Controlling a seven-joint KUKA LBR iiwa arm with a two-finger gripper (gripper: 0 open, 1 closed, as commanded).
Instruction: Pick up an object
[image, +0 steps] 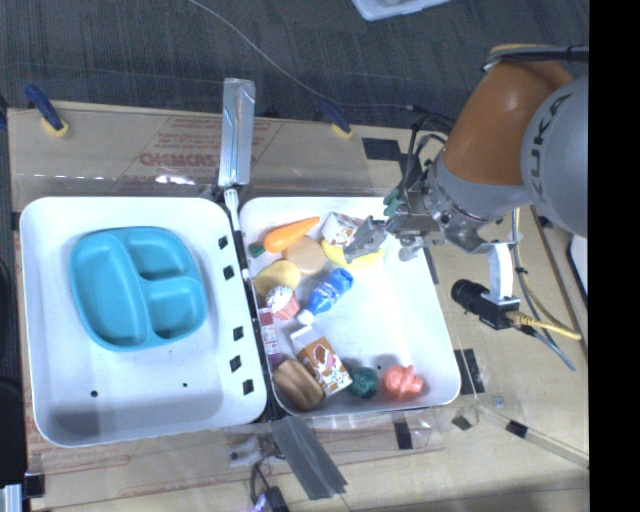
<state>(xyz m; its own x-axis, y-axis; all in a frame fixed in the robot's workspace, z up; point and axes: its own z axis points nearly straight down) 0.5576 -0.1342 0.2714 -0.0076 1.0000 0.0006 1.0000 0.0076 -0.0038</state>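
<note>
Camera view puts my arm (520, 130) low over the right bin's (425, 330) far corner, the gripper (372, 238) down among the toys near a yellow piece (352, 257) and a small white carton (340, 229). Whether it grips anything, I cannot tell; the wrist hides that spot. The pickable objects crowd the bin's left side: a carrot (290, 233), a blue bottle (330, 291), a brown pouch (322, 365), a pink toy (404, 382). The left bin (60, 400) holds a blue divided tray (138, 285), likely the drop spot.
</note>
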